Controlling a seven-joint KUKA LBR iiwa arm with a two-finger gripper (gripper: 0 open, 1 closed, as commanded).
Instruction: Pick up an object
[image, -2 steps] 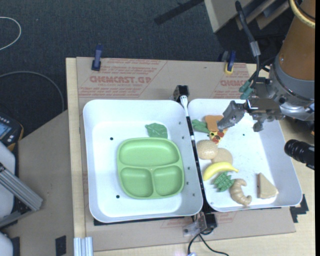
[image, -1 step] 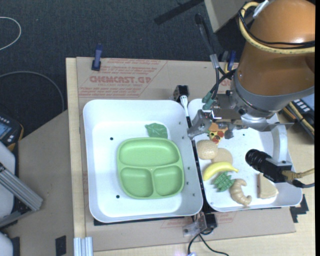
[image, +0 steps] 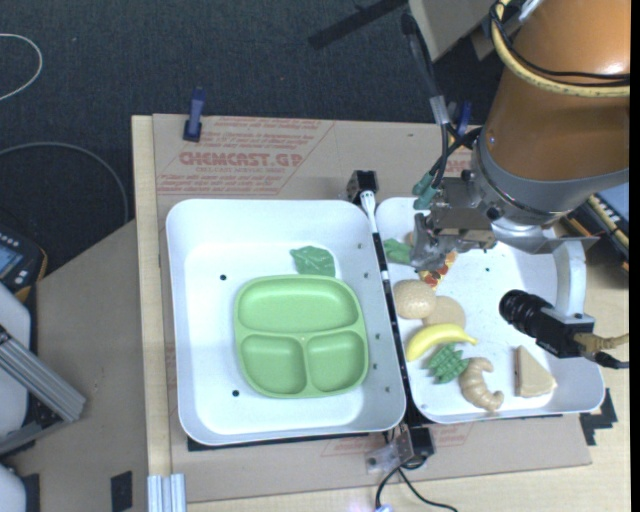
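My gripper (image: 431, 257) hangs low over the upper left part of the right bin (image: 560, 395), under the grey and orange arm. Just below it shows a small red and orange piece (image: 441, 266), partly hidden by the gripper body. A green toy piece (image: 398, 250) lies just left of the gripper. Toward the front lie a beige rounded item (image: 416, 298), a yellow banana (image: 436, 339), a dark green piece (image: 444, 362), a croissant (image: 480, 383) and a beige wedge (image: 531, 373).
The left bin (image: 200, 300) holds a light green divided plate (image: 299, 334) and a green leaf piece (image: 314, 261) behind it. A black cylindrical camera part (image: 537, 317) sticks out over the right bin's right side. The bins' shared rim (image: 385, 290) runs just left of the gripper.
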